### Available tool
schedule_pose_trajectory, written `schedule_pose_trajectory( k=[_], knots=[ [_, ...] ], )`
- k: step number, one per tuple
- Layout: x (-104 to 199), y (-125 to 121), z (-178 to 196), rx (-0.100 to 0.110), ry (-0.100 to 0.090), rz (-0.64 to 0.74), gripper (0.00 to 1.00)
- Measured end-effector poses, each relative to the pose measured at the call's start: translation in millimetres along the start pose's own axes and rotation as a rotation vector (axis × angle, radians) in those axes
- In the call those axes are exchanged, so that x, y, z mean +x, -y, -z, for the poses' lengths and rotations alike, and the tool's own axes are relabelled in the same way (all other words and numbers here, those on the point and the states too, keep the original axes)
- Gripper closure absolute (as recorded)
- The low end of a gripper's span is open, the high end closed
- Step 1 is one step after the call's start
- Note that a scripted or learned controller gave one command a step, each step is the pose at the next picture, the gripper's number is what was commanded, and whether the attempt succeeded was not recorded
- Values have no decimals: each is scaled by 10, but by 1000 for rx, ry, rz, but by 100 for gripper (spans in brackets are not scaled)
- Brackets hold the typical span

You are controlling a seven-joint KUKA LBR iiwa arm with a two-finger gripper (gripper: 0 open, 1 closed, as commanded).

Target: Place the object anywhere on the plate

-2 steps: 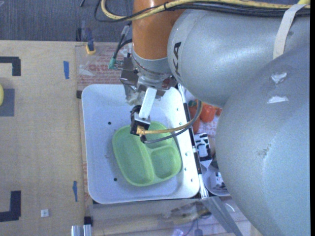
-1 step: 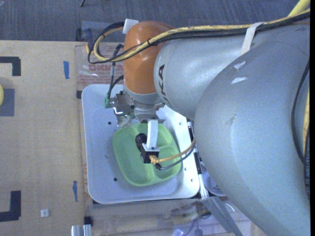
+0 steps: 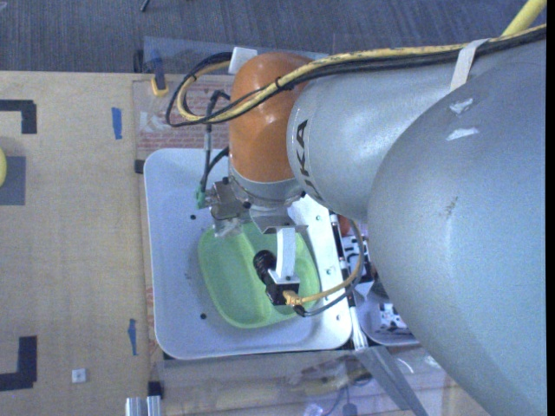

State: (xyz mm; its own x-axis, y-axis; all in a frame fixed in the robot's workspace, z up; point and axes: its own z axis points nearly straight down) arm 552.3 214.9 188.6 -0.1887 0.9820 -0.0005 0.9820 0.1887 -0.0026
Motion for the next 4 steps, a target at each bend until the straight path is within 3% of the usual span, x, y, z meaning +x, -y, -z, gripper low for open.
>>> schedule_pose_trajectory(
  k=[1,2,3,4],
  knots=[
    [-115,-261,515,-5,1,156,100],
    [-83,257,-388,-1,-1,59,100],
    [89,650,-962,-23,3,13,100],
    [-223,-28,-957,-15,-8,-106,100]
  ],
)
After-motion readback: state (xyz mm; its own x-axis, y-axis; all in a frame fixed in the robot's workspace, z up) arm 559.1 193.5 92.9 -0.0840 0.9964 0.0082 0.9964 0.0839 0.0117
